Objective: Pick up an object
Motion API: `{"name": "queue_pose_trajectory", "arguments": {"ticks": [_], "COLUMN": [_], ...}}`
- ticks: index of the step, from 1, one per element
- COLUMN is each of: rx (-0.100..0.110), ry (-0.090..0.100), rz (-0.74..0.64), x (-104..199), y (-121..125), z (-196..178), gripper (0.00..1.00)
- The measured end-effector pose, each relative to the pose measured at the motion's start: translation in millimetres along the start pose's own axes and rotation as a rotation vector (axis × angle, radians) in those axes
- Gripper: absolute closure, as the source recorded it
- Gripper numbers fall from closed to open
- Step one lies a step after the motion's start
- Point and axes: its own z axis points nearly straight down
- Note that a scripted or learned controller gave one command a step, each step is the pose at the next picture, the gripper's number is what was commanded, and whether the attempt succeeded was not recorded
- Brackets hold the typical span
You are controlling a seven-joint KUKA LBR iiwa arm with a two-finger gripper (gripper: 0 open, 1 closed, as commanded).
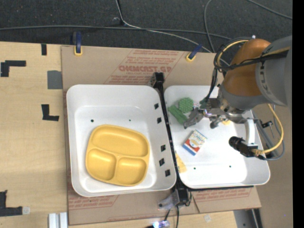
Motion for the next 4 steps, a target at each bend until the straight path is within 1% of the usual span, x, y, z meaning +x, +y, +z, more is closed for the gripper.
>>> {"name": "queue_pose_trajectory", "arguments": {"ticks": [1,2,3,4], "rx": [0.001,-0.001,-0.007,-0.008], "ry": [0.0,0.001,0.0,0.0], "rz": [0.001,-0.002,0.001,-0.001], "x": [-3.9,-2.3,-6.7,-6.5], "y": [-7.9,-6.9,-15.5,-15.0], "z": [47.5,35.3,-14.6,-64.6], "gripper": [0.0,1.0,1.0,1.0]}}
